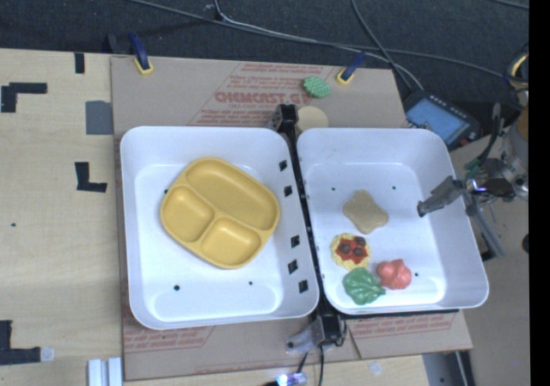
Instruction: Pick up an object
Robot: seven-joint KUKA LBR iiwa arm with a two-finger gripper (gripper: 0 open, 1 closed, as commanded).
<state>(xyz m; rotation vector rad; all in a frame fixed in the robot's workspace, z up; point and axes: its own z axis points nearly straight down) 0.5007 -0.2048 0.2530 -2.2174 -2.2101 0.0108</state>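
Note:
The right bin (430,152) holds several small toy foods. A tan, cookie-like piece (365,211) lies near its middle. Below it sit a yellow and red pizza-like piece (351,249), a green leafy piece (363,285) and a red piece (394,273). My gripper (435,199) hangs over the right side of this bin, pointing left and down. It is to the right of the tan piece and apart from it, with nothing seen in it.
The left bin (146,152) carries a yellow divided plate (220,211). Behind the bins on the cardboard lie a green dotted piece (316,86) and a pale disc (312,118). A blue device (439,118) sits at the back right, and cables cross the dark floor.

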